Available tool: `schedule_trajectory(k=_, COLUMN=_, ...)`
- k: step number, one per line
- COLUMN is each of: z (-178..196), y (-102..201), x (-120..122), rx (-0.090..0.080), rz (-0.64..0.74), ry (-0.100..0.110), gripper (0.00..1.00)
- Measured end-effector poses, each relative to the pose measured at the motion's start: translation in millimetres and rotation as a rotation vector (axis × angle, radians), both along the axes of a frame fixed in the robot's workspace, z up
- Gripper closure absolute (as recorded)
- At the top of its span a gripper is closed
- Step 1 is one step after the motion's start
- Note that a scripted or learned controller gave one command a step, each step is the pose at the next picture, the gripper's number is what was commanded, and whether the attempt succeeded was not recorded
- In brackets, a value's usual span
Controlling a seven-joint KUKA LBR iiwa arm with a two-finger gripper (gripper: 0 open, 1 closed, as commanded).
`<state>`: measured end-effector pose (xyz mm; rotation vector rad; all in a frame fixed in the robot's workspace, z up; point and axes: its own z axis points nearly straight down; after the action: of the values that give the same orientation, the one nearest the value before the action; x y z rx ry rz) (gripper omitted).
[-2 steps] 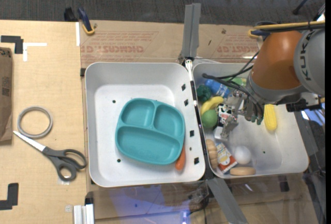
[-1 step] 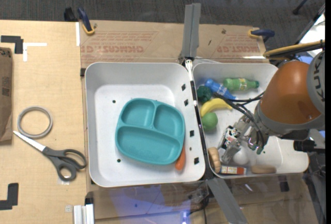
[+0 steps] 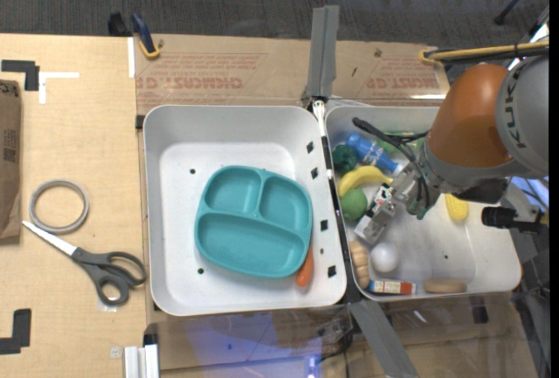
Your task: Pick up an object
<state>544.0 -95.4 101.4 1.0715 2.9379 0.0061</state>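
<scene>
1. Right now my claw [image 3: 377,223] hangs low in the right bin [image 3: 489,273], close to its left wall; whether it is open or closed I cannot tell.
2. Just beside it on the left lie a banana [image 3: 360,179] and a green ball [image 3: 353,202], with a white egg [image 3: 383,259] just below the tip.
3. Along the near edge lie a small tube with a red cap [image 3: 390,286] and a tan oblong piece [image 3: 445,285]; a yellow item [image 3: 456,208] lies to the right under my wrist.
4. Open floor shows in the bin's near right part.
5. My arm [image 3: 472,127] reaches in from the right, orange band over the bin's far half, wrist slanting down and left.
6. Across the divider, the left bin [image 3: 166,193] holds a teal divided plate [image 3: 253,222] with a carrot [image 3: 304,271] touching its near right edge; bare floor rings the plate.
</scene>
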Motion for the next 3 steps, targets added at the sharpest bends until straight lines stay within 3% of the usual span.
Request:
schedule_trajectory(k=1, z=1.3, y=-28.5, x=61.4, rx=0.001, rz=-0.069, ry=-0.006, gripper=0.0)
schedule_trajectory(k=2, z=-1.4, y=-19.0, x=94.4, rx=-0.004, rz=-0.009, ry=0.026, gripper=0.0)
schedule_trajectory(k=3, z=1.0, y=-5.3, x=50.7, rx=-0.002, rz=-0.105, ry=-0.006, gripper=0.0)
